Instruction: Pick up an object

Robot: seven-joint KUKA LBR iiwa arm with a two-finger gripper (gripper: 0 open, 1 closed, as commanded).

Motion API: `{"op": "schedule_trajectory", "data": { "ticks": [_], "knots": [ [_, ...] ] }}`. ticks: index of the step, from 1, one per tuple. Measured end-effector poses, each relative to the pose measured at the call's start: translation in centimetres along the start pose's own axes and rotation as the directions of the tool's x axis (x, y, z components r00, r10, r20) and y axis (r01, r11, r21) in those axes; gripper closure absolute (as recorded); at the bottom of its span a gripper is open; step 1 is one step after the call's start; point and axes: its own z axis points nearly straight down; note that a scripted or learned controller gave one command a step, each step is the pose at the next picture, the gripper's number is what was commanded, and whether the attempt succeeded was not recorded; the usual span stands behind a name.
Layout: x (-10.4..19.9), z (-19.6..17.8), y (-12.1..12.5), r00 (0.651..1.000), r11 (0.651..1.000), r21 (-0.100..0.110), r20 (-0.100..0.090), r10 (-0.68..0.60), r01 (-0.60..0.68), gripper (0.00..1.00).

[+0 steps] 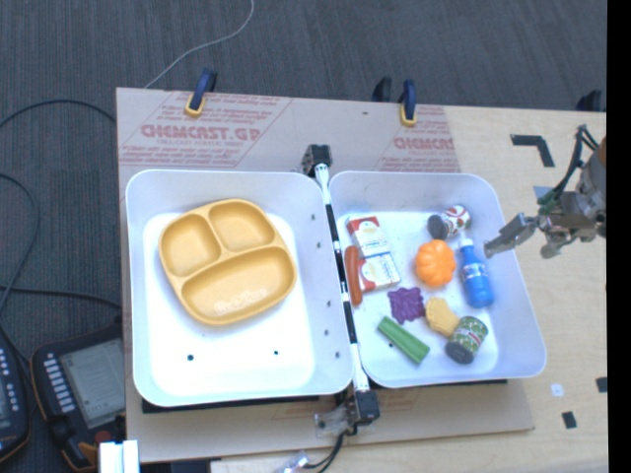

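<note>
Here blue bottle (476,276) lies left of jaws.

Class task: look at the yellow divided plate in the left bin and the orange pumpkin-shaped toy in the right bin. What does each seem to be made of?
Yellow divided plate: probably moulded plastic, smooth with a soft sheen; one even colour, rounded compartment ridges.
Orange pumpkin-shaped toy: likely plastic or rubber, a uniform matte orange; hard or soft cannot be told.

I work in a robotics lab: two white bins (138,294) sit on a board (207,131) clamped by its far edge to my table (562,363), cables (39,215) trail over grey carpet (394,28), a control pendant (79,377) lies by the near-left corner.
</note>
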Motion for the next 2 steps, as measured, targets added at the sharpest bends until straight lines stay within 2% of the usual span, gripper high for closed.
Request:
{"op": "schedule_trajectory", "data": {
  "ticks": [1,2],
  "knots": [
    [1.9,12.6,3.8,1.000,1.000,0.000,0.000,0.000,0.000,0.00],
    [3.3,14.9,4.6,1.000,1.000,-0.001,0.000,0.000,0.000,0.00]
  ]
}}
